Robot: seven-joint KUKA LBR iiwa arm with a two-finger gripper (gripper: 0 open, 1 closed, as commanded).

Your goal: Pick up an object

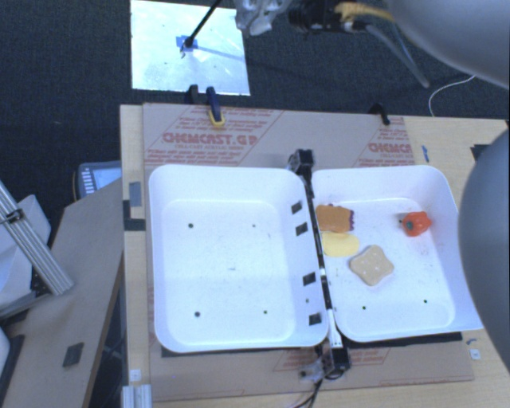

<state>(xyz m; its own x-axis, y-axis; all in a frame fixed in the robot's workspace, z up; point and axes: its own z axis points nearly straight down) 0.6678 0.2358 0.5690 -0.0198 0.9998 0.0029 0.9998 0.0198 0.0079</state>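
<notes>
Several small things lie in the right bin [446, 311]. An orange-brown slab with a purple edge [335, 217] sits near the divider. Just below it lies a flat yellow piece [341, 245], touching or nearly touching it. A beige toast-shaped slice [371, 265] rests a little further toward the front. An orange-red piece with a dark end [414, 223] lies apart near the bin's right side. My gripper [259, 14] hangs at the top of the view, well beyond the far rims of the bins and far from every object, with nothing visibly in it.
The left bin [159, 239] stands beside the right one, joined by a row of black clips [303, 231]. Both rest on a cardboard sheet [263, 131] held by clamps. A shiny metal plate [187, 48] lies behind the bench. The arm's grey body [486, 239] overhangs the right side.
</notes>
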